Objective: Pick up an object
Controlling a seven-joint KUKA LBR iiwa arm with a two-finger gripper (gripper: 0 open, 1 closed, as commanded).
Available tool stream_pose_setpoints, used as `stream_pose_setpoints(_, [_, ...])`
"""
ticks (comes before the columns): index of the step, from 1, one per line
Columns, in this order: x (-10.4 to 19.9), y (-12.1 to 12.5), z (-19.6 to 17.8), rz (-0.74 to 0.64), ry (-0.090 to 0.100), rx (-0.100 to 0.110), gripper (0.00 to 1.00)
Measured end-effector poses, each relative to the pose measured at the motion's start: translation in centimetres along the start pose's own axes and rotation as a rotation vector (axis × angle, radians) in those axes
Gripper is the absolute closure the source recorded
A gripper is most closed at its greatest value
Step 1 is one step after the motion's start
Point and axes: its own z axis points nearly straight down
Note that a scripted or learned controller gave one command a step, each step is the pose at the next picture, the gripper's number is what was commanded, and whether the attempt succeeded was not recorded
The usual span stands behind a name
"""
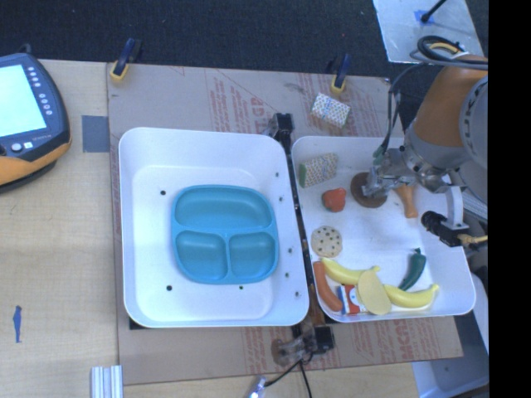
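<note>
the arm [448, 106] enters from the right and reaches over the far part of the right bin [452, 309]. the gripper [383, 182] sits low over a brown round piece [367, 192] near the far wall of that bin. whether the pincer is wide, narrow or closed on anything cannot be told from this view, because the wrist housing covers it.

contents of the right bin, far to near:
- a green sponge-like block [318, 169] at the far left corner.
- a small red object [334, 199] just left of the brown round piece.
- an orange carrot-shaped piece [407, 201] to the right of the gripper, partly under the wrist.
- a round cookie [326, 240] near the left wall.
- a green pepper [412, 269] toward the right.
- a yellow banana [344, 270] and a second banana [419, 296] at the near side, with a pale yellow disc [374, 293] between them.
- a hot dog [325, 285] against the near left wall.

the left bin [141, 222] holds a blue divided plate [224, 232], lying flat at its centre.

outside the bins, a checkered block [330, 110] lies on the cardboard [207, 98] beyond the right bin. a teach pendant [25, 118] rests at the far left of the bench.
</note>
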Motion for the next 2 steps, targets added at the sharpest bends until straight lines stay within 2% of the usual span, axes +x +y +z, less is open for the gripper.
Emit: stream_pose_setpoints(2, [5.4, -5.0, -4.3, -0.001, 0.003, 0.007, 1.0])
